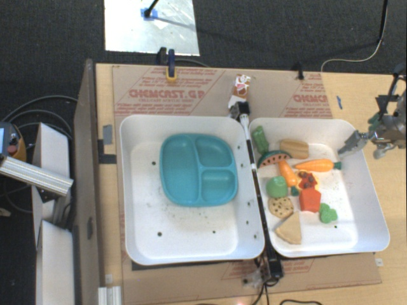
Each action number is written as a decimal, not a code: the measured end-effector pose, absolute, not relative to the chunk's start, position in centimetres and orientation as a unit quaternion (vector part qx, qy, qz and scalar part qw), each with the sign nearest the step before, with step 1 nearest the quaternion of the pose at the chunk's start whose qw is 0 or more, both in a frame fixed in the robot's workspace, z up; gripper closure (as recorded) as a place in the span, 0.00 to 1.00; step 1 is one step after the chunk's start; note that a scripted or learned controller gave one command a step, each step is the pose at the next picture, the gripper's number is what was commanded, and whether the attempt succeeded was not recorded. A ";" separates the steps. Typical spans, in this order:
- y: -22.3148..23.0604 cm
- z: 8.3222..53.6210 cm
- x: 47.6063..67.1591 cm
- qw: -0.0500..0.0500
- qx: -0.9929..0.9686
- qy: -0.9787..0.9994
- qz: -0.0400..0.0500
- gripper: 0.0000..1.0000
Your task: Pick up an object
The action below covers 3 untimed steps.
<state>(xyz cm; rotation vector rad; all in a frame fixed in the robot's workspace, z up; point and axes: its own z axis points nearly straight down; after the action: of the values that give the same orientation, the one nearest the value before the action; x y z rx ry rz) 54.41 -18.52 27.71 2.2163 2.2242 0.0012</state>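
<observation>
I am hanging my pincer [353, 142] over the right bin's [369, 199] far right rim; whether it is apart or together I cannot tell. The toy food is lying crowded at the bin's left: a carrot [315, 166] nearest me, a bread roll [294, 148], a red block [310, 200], a cookie [280, 206]. A teal divided plate [198, 170] is sitting in the left bin [143, 227].

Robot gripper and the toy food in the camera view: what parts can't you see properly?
- Grey metal gripper in the camera view: cut off by the right edge and small, so its fingers are unclear.
- Red watermelon slice toy: partly covered by the small orange carrot.
- Dark red berry piece: too small to identify.
- Small figure above the white bins: blurred.
</observation>
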 end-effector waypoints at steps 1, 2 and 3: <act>-12.2 15.4 51.6 -0.006 0.704 0.710 -0.002 0.00; -10.2 10.0 50.9 0.007 0.707 0.707 0.004 0.00; -10.4 11.0 51.1 0.013 0.707 0.707 0.005 1.00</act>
<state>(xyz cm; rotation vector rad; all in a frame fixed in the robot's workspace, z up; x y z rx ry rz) 51.05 -10.42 11.05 2.2039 2.2031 0.0155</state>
